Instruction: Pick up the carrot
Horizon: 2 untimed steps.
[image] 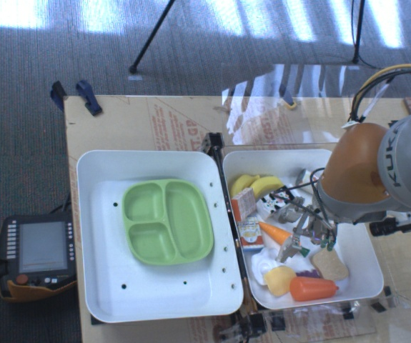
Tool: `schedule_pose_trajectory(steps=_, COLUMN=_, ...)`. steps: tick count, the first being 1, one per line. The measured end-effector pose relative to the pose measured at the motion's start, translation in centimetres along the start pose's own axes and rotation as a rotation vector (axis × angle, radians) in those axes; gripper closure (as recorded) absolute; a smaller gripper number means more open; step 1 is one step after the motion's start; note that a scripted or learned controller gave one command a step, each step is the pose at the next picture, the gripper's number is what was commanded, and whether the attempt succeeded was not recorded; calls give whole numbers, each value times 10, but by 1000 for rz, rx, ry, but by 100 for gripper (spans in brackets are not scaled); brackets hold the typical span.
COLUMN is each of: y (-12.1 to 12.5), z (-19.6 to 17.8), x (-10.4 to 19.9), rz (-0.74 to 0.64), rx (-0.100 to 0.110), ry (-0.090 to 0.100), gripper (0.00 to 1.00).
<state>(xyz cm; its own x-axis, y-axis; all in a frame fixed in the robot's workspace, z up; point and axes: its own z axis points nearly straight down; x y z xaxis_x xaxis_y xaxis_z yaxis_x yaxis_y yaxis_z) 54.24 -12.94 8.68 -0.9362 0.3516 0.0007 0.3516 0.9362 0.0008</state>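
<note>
The carrot [274, 232] lies in the right bin [366, 259], unlifted, so the pick is not yet made. It is a small orange taper, thick end toward 9 o'clock against a little carton [251, 234], thin end pointing toward 3 o'clock and the gripper [296, 241]. None of it sits between the fingers as far as the view shows, so nothing is held. I judge the job to be at the approach: reaching the bin is done; closing on the carrot and raising it are left.

The arm [362, 166] comes in from 3 o'clock, its orange band above the bin's 2 o'clock corner, the wrist bent down and toward 9 o'clock. The gripper hangs low over the bin's middle, its tip just beside the carrot's thin end (touching or merely near, I cannot tell). Whether the fingers stand apart or together is also beyond telling; the metal there is a tangle from this height.

Neighbours crowd the target: bananas [255, 185] at its 12 o'clock, a red pepper [312, 289] and a yellow lump [279, 280] at 5 and 6 o'clock, a bread slice [329, 264] at 4 o'clock. The left bin [101, 291] holds a green tray [168, 221], well apart from all this.
</note>
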Motion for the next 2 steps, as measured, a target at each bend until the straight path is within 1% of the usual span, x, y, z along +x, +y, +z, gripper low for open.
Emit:
schedule_pose_trajectory(steps=1, y=3, z=-10, x=0, rz=-6, rx=0, ry=1, gripper=100)
schedule_pose_trajectory(steps=2, y=94, z=-104, x=57, rz=-49, rx=-6, ry=-7, gripper=100)
